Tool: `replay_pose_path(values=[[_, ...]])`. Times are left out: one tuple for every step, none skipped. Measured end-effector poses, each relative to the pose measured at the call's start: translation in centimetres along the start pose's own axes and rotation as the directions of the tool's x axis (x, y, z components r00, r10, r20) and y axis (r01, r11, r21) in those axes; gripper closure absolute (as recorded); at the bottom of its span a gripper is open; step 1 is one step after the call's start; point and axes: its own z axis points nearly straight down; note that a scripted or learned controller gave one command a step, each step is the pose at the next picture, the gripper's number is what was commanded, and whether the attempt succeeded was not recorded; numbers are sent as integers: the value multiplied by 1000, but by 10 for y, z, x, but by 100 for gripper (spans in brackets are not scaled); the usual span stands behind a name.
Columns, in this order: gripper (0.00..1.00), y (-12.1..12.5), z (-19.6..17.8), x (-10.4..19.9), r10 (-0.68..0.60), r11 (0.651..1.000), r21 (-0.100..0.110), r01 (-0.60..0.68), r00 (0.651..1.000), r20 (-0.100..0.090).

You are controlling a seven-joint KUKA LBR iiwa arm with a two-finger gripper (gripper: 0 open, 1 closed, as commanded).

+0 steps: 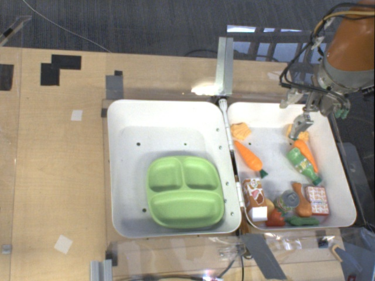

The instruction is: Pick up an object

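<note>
The bench (53, 174) is a pale wooden surface. Two shallow white bins sit directly on it side by side, their inner edges touching: the left bin (126, 157) and the right bin (266, 119). An upright metal bracket (225, 66) stands at the far end of the seam between them. Black squares (58, 68) mark the bench's far left part, and small pale square patches (77, 115) lie on the wood left of the bins. A small grey block (115, 85) sits near the left bin's far corner.
</note>
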Motion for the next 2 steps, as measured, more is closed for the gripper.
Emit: replay_pose_path(values=[[0,-44,120,-15,-113,994,2,113,994,-4],[0,-57,121,43,-145,989,1,145,989,0]])
